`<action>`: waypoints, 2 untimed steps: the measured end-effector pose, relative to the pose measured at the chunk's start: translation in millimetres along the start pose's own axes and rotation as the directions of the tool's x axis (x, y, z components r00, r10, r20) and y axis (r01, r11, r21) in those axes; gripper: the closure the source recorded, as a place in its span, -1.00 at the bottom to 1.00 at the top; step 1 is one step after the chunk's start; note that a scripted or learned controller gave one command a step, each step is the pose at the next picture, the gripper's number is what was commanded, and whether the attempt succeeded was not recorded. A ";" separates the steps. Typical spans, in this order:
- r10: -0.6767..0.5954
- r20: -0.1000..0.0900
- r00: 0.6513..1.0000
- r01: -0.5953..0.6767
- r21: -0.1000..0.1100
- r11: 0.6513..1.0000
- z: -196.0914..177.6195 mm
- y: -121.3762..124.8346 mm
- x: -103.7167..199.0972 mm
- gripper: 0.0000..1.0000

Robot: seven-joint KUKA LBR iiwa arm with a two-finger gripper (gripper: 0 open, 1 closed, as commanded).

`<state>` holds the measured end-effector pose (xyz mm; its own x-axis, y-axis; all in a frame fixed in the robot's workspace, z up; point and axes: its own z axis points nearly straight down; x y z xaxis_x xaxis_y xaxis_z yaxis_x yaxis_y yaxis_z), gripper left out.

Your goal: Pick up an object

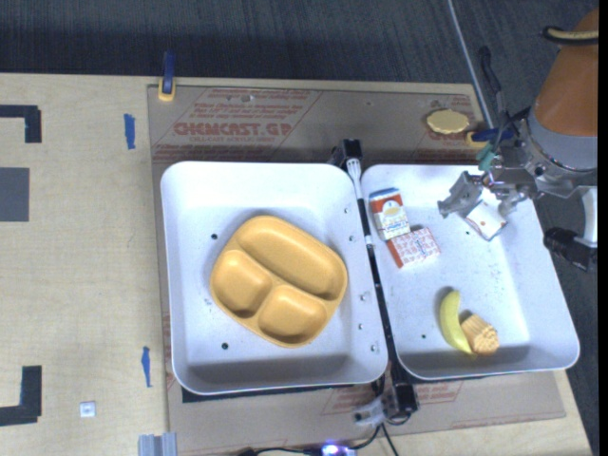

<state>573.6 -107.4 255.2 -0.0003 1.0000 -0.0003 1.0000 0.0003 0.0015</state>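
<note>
In the left bin (180, 255) lies one yellow sectioned tray (275, 278). In the right bin (546, 293) I count four things: one small carton (388, 214) and one red-patterned packet (414, 247) at upper left, one banana (449, 319) touching one corn cob (479, 334) lower down. My end effector (480, 205) hovers at the bin's upper right, holding nothing; its opening I cannot tell. I judge I'm in the approach: next, choose a target and descend.

Two bins (180, 188), one yellow tray (276, 278), one banana (450, 319), two cartons (388, 212).
</note>
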 end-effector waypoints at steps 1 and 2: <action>0.001 -0.001 1.000 -0.001 0.002 1.000 100.5 -74.3 16.1 -1.00; 0.000 -0.001 1.000 0.000 -0.001 1.000 169.2 -87.0 14.1 -1.00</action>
<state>486.8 -93.3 85.9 0.0002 1.0000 0.0009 1.0000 -0.0002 0.0027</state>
